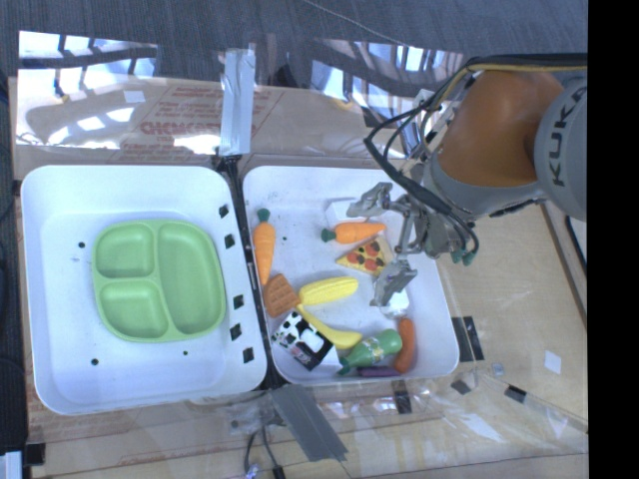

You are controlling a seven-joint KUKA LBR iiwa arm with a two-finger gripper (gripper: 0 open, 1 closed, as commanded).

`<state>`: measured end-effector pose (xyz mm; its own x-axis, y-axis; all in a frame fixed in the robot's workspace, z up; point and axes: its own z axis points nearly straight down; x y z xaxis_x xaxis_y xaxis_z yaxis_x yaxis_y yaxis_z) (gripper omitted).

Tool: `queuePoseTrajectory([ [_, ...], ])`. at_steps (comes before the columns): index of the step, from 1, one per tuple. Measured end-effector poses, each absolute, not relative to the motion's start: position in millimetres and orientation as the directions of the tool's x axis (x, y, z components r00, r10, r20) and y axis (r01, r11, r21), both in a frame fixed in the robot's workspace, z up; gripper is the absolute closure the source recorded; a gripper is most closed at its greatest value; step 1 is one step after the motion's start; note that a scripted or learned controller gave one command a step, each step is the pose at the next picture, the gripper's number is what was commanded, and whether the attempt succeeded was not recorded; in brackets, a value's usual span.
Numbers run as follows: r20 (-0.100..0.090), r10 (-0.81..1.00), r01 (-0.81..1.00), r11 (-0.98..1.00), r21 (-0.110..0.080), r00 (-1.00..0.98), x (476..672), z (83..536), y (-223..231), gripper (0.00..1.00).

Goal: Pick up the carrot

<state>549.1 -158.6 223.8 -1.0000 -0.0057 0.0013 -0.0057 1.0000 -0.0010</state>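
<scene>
Overhead, the grey arm [519,133] with its orange band reaches in from the right and hangs over the right bin [300,183], its claw [384,242] spread open with nothing between the fingers: one finger [371,201] points toward the far side of the bin and the other [392,282] toward the near side. Between the two fingers lie a small carrot [355,233] with its green top turned left and, just beside it on the near side, a toy pizza slice [365,256]. A second, longer carrot [264,248] lies along the left wall of the same bin, green top toward the far edge, well apart from the claw. Just below it sits a brown toast-like piece [282,294], and beside that a yellow corn cob [328,290]. Nearer the front wall are a black-and-white patterned block [302,337], a yellow banana-like piece [339,336] partly under the corn, a green toy vegetable [374,348] and a reddish piece [405,343] standing against the right corner. The left bin [60,367] holds a light green divided plate [158,279] with three compartments, lying flat near the middle. Both bins rest side by side on the worktop [120,118], touching along their shared edge.
</scene>
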Motion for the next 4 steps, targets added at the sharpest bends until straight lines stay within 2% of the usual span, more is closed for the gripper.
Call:
queuePoseTrajectory([
  [1, 0.008, -0.113, -0.113, 0.994, 0.004, -0.994, 586.4, 119.8, -175.2, 0.00],
  [2, 0.000, -0.170, -0.170, 0.985, 0.000, -0.985, 581.0, 92.5, -207.0, 0.00],
  [3, -0.002, -0.180, -0.180, 0.984, -0.001, -0.984, 583.1, 103.6, -204.4, 1.00],
  [4, -0.010, 0.012, 0.012, 1.000, 0.000, -1.000, 605.8, 199.2, -112.7, 1.00],
])
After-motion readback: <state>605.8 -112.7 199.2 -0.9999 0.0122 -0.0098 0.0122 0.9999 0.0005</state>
